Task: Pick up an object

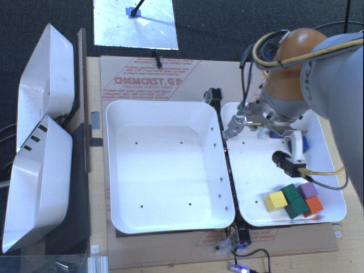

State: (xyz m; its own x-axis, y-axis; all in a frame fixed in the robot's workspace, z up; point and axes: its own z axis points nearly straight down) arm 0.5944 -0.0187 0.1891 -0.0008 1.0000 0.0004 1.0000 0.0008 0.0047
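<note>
The right bin (259,183) holds a tight cluster of blocks in its near right corner: a yellow block (277,200), a green block (294,200), a purple block (309,189) and an orange block (313,205). A blue object (306,143) lies near the bin's far right side, partly hidden by the arm. My gripper (232,128) hangs over the far left part of the right bin, close to the wall shared with the left bin. It is well away from the block cluster, and I see nothing in it.
The left bin (165,164) sits beside the right one on a cardboard sheet (149,78). Spare white bins (40,152) lean at the far left. A shiny metal plate (135,16) lies behind the bench.
</note>
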